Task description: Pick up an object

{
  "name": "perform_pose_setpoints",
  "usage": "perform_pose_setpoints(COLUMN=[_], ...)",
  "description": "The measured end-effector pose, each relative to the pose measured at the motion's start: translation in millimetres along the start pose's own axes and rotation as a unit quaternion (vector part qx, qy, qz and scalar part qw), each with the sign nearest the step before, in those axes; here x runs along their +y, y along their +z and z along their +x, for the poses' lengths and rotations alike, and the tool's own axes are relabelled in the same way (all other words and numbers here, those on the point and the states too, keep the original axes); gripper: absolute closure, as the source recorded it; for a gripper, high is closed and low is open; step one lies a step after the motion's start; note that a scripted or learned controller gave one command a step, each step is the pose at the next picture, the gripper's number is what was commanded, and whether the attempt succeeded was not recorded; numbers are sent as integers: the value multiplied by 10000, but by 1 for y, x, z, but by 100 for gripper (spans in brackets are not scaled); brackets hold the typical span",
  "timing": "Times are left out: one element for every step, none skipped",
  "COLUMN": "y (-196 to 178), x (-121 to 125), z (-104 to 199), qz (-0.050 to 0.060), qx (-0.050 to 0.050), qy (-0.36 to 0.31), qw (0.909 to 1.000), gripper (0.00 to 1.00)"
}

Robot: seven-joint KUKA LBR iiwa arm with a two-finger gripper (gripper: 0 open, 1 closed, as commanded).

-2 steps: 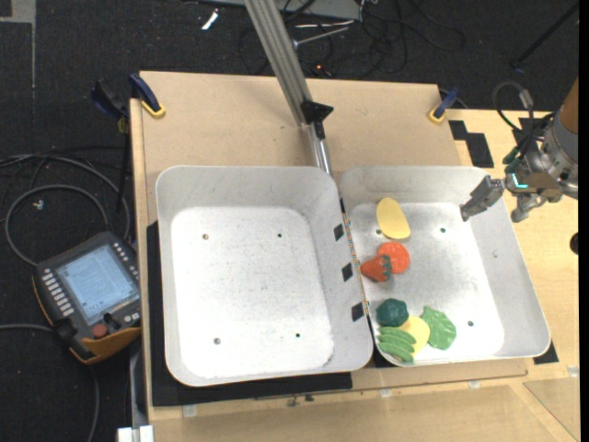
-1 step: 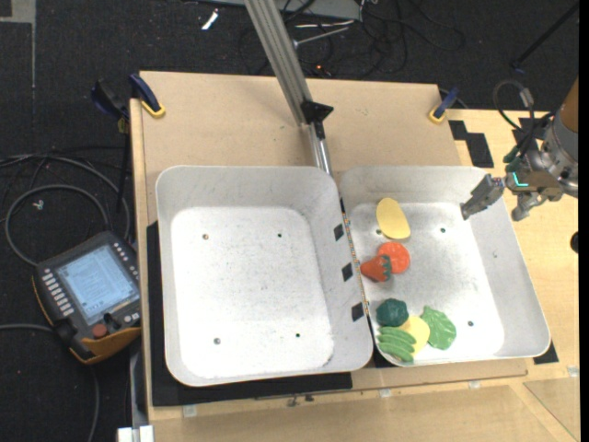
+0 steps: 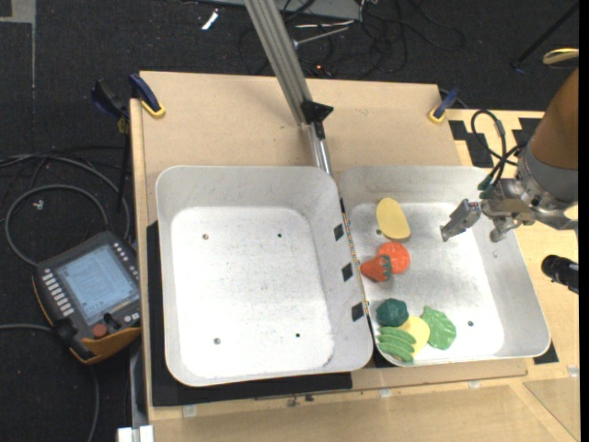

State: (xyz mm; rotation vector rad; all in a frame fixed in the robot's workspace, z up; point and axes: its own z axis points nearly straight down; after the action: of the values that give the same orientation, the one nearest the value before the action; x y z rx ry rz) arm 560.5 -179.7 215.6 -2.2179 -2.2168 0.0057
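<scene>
Gripper [image 3: 479, 219] hangs at the right bin's [image 3: 515, 339] far right corner, fingers spread, nothing between them; toy food [image 3: 405, 325] clusters along its left edge.

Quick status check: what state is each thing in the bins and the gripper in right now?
gripper: open, above the right bin, holding nothing
yellow piece: lying loose
red-orange piece: lying loose
green and yellow cluster: heaped at the bin's near edge
right bin: holds all the pieces

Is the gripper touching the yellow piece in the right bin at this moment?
Apart. The camera view shows the gripper open near the right bin's far right, with bare white floor between it and the yellow piece.
</scene>
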Motion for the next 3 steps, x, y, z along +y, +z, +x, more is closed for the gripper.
perform_pose_setpoints(y=[45,107,93], x=[4,9,11], z=[5,5,5], qz=[-13,-6,-42], qx=[-3,0,-10], qy=[-3,-1,1], qw=[10000,10000,10000], gripper=[0,0,100])
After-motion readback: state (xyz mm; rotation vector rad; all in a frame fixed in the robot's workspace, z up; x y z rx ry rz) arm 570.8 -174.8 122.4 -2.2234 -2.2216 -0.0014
